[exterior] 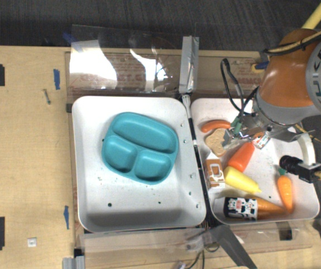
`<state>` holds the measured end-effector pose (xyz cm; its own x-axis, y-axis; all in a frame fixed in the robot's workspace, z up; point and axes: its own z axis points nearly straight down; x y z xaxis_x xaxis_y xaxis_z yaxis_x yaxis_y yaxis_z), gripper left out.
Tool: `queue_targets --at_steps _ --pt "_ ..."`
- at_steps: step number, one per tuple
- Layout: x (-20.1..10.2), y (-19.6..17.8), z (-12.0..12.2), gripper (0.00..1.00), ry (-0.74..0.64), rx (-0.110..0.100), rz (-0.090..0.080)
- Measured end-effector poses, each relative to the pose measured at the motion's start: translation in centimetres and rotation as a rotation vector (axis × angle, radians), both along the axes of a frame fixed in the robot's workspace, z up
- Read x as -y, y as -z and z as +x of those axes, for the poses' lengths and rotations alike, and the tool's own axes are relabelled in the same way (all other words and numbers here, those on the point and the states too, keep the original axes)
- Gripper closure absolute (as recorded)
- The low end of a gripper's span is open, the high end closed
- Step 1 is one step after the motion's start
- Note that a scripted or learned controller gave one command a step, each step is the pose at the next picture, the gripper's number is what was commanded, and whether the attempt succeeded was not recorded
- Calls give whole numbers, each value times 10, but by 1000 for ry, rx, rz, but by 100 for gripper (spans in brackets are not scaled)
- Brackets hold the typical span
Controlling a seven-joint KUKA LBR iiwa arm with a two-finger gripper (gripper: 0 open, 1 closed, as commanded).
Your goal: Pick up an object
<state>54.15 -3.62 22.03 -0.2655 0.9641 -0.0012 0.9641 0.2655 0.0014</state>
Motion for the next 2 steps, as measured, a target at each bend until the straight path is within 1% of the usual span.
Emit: queue_targets --at_steps 1,2 --pt "1 -1 0 0 2 1 -1" --pt "73 70 32 0 -95 -7 -1"
